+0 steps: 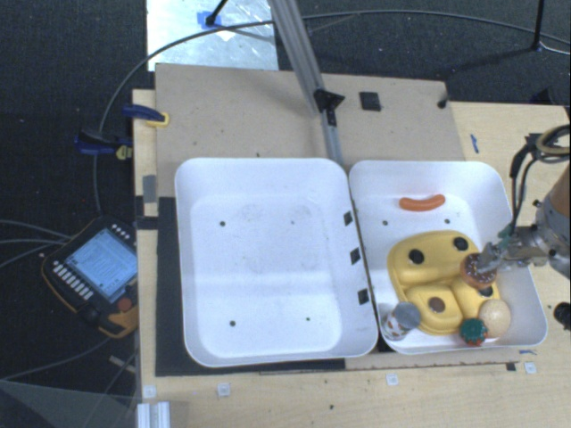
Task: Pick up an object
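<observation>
Where the tool [483, 269] hovers, no writing reads.

Robotics lab: teach pendant [96, 270], cabled bench [268, 119].

I counted two white bins [268, 172]. In the right one I saw one orange sausage [421, 203], one yellow holed block [431, 270], one cream ball [494, 314], one green ball [473, 331], one brown piece [475, 270] and one grey piece [406, 315].
</observation>
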`<action>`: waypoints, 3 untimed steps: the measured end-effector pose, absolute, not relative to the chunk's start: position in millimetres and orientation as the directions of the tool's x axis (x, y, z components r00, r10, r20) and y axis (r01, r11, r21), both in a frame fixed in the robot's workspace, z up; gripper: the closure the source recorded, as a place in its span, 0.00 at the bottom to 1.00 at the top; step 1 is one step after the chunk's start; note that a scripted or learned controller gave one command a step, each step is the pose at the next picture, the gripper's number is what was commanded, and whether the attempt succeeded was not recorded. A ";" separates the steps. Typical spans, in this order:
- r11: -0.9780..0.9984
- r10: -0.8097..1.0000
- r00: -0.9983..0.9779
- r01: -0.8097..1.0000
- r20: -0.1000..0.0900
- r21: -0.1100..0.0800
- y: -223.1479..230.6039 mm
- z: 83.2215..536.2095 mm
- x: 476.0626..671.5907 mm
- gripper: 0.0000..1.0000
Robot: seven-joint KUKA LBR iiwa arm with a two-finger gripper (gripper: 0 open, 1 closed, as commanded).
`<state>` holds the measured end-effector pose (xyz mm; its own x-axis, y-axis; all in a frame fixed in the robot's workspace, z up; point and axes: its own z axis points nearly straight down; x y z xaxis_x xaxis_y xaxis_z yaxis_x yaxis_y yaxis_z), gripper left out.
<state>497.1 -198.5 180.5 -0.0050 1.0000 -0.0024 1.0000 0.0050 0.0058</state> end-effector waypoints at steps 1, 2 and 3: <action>0.005 1.000 -0.005 1.000 -0.002 0.005 -199.2 223.4 499.6 1.00; 0.006 1.000 -0.006 1.000 -0.002 0.006 -199.5 270.7 501.0 1.00; 0.008 1.000 -0.008 1.000 -0.001 0.003 -157.1 256.7 525.9 1.00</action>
